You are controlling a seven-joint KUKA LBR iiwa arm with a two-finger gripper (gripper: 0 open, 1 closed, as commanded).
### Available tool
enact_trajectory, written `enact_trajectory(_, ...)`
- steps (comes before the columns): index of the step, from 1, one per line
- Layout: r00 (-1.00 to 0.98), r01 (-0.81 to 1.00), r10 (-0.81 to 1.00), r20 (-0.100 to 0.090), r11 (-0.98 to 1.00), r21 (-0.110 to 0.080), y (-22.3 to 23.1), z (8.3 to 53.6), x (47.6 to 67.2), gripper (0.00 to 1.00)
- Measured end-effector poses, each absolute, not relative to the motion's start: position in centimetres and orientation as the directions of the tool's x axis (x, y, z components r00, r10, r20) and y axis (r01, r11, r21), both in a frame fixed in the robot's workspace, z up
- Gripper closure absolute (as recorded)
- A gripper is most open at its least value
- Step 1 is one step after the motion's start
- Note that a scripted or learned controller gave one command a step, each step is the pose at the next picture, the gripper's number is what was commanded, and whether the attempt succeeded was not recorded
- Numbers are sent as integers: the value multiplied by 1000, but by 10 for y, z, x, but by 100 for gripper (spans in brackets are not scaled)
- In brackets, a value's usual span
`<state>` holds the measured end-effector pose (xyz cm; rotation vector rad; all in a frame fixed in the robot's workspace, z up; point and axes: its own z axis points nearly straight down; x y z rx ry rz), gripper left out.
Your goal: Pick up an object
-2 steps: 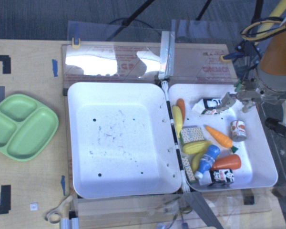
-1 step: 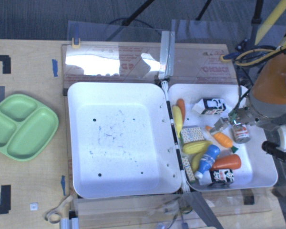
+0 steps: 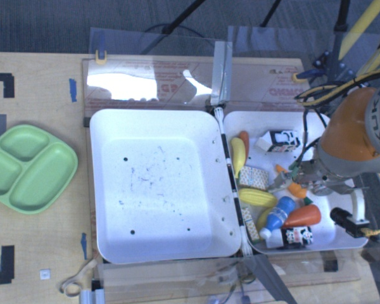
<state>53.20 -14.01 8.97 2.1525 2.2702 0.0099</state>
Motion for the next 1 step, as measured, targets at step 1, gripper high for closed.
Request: enact_trajectory(1,-54,998,999,-3,54,11,-139,97,531,100)
